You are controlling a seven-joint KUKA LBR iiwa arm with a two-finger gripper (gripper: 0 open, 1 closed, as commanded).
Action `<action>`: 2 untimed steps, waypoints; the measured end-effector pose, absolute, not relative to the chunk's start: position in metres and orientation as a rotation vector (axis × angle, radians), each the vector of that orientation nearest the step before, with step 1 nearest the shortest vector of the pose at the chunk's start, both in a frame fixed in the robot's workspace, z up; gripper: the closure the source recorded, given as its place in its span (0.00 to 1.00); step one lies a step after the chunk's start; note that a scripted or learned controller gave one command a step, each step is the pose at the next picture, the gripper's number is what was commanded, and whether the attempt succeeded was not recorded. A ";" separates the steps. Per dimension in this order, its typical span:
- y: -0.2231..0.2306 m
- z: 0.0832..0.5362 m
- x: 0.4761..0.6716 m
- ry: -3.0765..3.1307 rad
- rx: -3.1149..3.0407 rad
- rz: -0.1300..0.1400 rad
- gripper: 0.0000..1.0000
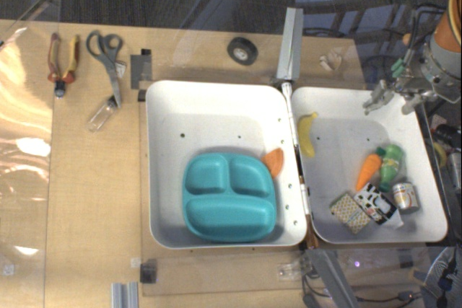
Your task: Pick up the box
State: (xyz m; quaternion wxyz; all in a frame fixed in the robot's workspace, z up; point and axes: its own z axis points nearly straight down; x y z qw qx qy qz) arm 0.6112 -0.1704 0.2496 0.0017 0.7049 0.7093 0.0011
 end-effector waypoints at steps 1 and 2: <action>-0.116 0.124 0.595 2.059 2.372 0.002 0.00; -0.126 0.119 0.519 2.212 2.227 0.005 0.00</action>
